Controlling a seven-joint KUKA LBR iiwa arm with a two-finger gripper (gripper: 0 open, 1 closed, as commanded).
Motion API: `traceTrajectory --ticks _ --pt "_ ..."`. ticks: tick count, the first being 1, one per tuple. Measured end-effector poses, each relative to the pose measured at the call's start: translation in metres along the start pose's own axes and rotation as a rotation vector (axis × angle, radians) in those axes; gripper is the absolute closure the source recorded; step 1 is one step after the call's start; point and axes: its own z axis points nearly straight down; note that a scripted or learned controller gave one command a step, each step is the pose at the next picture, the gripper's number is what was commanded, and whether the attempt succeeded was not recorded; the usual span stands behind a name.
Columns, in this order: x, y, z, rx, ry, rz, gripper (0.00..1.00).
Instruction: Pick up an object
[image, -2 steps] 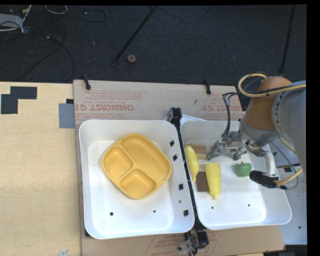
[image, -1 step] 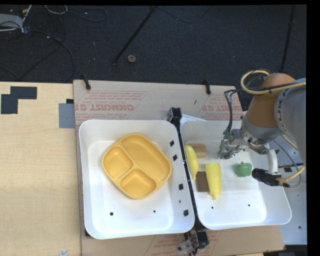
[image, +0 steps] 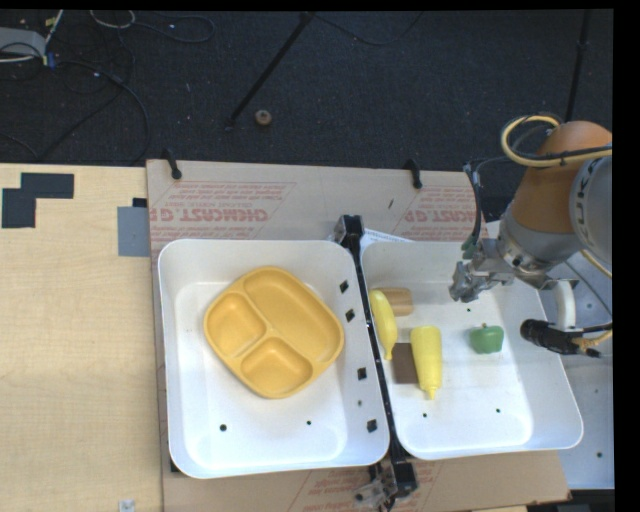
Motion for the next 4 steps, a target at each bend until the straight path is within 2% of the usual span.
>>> traceTrajectory --ticks 2,4 --pt "-0.008 0.007 -0.087 0.000 0.000 -0.003 1.00" --pt "0.094 -0.018 -0.069 0.007 0.002 -0.006 1.00"
